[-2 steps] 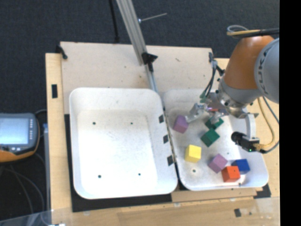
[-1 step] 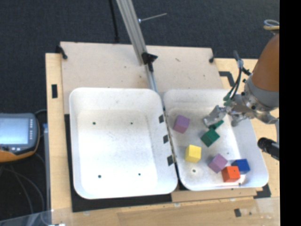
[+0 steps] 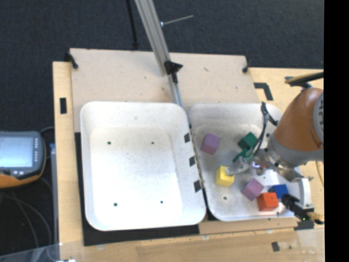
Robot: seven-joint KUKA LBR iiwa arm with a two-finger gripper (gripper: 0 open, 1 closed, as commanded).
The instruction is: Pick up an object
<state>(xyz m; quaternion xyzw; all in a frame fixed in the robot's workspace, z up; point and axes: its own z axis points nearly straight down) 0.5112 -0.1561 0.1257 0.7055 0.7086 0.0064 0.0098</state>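
Hovering low in the right white bin (image 3: 229,212), the claw (image 3: 240,165) sits beside the yellow block (image 3: 224,176), its grip state impossible to tell. Green block (image 3: 248,141) just beyond, purple cube (image 3: 210,143) far-left, another purple cube (image 3: 252,189), orange cube (image 3: 267,201) and blue block (image 3: 279,190) nearer.

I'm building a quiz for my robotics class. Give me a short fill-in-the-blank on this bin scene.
1. All the coloured blocks lie in the ____ bin of the camera view.
2. The block nearest the gripper is the ____ one.
3. The orange block touches a ____ block.
4. The number of purple blocks in the right bin is ____.

Missing words: right; yellow; blue; two
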